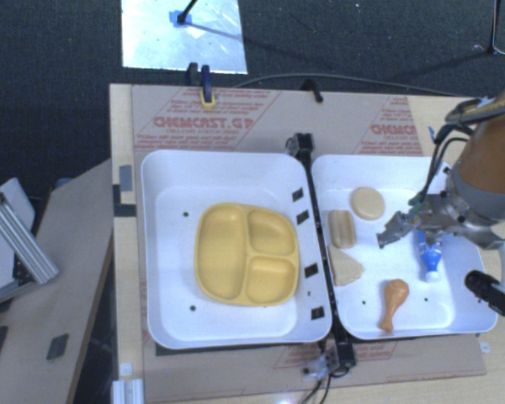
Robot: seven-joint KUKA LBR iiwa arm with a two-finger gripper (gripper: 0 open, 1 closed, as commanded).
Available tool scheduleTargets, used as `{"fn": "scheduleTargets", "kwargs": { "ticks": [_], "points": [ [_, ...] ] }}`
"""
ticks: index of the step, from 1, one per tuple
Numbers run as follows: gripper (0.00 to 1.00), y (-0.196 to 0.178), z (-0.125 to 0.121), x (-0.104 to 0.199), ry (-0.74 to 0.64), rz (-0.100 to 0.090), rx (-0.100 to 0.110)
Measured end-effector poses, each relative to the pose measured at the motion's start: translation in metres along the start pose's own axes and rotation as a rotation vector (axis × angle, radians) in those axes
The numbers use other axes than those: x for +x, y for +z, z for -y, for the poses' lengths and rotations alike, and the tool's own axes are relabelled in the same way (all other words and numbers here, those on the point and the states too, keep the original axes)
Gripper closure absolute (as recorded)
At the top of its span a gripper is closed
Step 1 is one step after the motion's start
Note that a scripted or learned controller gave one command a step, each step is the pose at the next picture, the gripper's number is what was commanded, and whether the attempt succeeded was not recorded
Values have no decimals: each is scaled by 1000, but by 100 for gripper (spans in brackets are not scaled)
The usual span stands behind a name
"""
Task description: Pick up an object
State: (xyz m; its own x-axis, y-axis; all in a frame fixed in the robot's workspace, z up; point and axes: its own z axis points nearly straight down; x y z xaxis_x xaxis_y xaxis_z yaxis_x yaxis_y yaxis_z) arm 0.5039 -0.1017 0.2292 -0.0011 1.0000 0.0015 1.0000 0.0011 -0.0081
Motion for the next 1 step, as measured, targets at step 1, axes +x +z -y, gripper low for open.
{"fn": "scheduleTargets", "kwargs": {
  "ticks": [1],
  "points": [
    [0,-5,-2,0,-2,2,-10]
  ]
}}
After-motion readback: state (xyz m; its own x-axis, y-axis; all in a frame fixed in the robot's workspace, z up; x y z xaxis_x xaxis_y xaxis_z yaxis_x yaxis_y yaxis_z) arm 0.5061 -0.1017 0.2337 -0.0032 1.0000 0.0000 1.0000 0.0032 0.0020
